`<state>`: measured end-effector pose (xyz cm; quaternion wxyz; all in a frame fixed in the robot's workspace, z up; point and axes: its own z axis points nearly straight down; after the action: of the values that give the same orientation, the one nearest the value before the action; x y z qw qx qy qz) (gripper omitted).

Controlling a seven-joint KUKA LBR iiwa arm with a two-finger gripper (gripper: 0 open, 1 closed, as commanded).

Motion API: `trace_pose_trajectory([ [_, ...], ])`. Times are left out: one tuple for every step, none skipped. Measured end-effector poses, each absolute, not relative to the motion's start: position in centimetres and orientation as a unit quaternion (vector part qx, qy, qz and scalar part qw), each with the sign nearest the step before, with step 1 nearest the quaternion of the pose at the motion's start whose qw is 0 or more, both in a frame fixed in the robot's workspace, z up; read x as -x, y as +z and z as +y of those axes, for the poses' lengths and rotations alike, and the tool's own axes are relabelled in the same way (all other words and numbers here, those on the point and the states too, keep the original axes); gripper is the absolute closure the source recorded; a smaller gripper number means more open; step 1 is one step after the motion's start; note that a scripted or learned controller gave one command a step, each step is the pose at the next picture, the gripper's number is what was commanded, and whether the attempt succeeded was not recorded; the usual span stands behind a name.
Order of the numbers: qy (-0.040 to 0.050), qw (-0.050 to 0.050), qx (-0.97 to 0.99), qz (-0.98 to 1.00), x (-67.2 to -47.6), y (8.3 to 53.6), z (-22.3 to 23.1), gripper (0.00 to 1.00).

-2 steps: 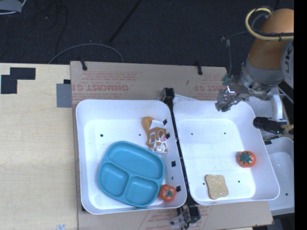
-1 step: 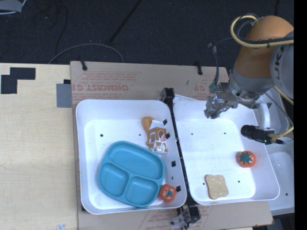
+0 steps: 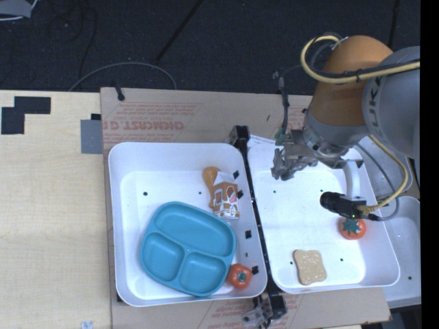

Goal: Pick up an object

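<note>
Camera view: cardboard sheet (image 3: pixel 178 118) under the bins carries red mirrored print, too faint to read. Left bin (image 3: pixel 127 184) holds a blue divided plate (image 3: pixel 186 247), a small patterned carton (image 3: pixel 226 201) whose markings blur, a tan drumstick-like toy (image 3: pixel 211 178) and a tomato (image 3: pixel 239 276). Right bin (image 3: pixel 302 211) holds toast (image 3: pixel 310 266) and a second tomato (image 3: pixel 352 227) beside a black fitting. Gripper (image 3: pixel 284 164) hangs over the right bin; whether its tips are parted I cannot tell.

High fixed camera, slanted down over both white bins (image 3: pixel 123 184)
</note>
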<state>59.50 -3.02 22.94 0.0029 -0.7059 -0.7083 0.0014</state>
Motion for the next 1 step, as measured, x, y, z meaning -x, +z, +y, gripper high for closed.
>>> trace_pose_trajectory([
  [0.0014,0.002,0.706,-0.709,-58.5,22.39,2.96,1.0],
])
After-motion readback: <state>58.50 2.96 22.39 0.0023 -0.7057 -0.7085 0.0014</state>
